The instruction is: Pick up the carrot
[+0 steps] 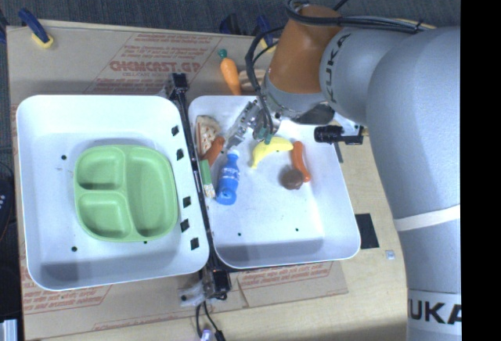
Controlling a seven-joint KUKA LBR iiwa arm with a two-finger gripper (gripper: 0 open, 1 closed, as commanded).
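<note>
An orange carrot (pixel 229 76) with a small green top lies on the cardboard just beyond the far rim of the right bin (pixel 333 206). My gripper (pixel 249 127) hangs low over the far left part of that bin, a short way in front of the carrot and apart from it. Just below the gripper, a small orange piece (pixel 215 148) lies beside a bread slice (pixel 207 131); I cannot tell what it is. Nothing shows held in the gripper.
In the right bin lie a yellow banana (pixel 270 148), a blue bottle (pixel 228 179), an orange sausage (pixel 300 159), a brown lump (pixel 292 181) and a green stick (pixel 205 174). The left bin (pixel 39 144) holds a green divided plate (pixel 125 191).
</note>
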